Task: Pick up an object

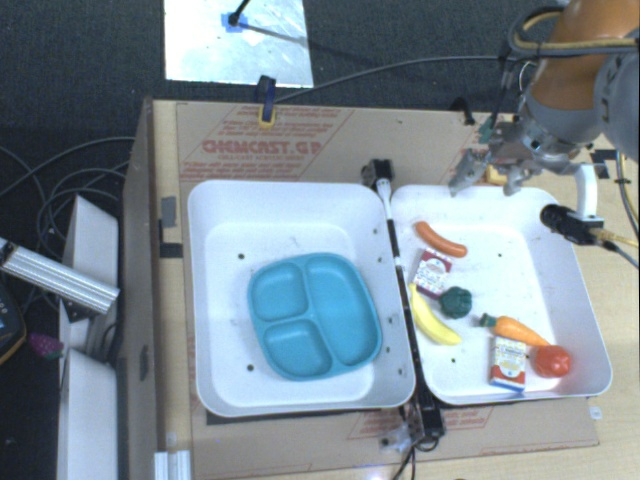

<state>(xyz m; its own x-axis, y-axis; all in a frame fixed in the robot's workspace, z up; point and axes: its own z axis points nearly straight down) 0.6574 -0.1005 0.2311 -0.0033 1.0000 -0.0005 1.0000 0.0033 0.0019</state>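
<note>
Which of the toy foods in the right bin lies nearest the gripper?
The sausage, at the bin's far end just below the gripper; the banana, carrot and tomato lie farther.

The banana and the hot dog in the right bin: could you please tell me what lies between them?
In the camera view, a small snack packet lies between the hot dog and the banana.

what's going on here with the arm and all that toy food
A robot arm reaches in from the right, its gripper open above the far edge of the right bin, holding nothing. That bin holds a hot dog, a banana, a carrot, a tomato, a green item and two small cartons. The left bin holds a blue divided plate. Nothing has been picked up yet.
</note>
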